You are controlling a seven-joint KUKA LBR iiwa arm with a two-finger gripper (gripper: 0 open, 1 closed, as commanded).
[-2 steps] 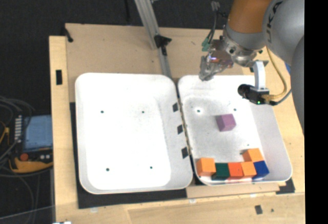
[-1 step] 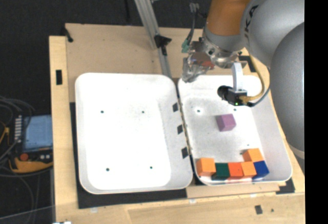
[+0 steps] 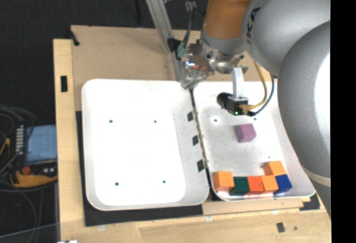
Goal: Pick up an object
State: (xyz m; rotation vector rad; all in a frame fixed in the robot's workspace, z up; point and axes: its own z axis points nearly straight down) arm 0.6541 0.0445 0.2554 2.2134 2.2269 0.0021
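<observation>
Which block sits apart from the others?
The purple block, alone midway in the right bin; the other blocks, orange, green and blue, huddle along its near edge.

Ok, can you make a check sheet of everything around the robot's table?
Surface: wooden bench bearing a left bin and a right bin, side by side.
Job's things: purple block alone mid right bin; row of blocks, orange, green and blue, at its near edge.
Clutter: nothing seen.
Grippers: gripper over the far end of the divide between the bins; no block seen in it.
Cables: dark cables left of the bench.
Surroundings: blue box, metal rail, dark floor.
</observation>
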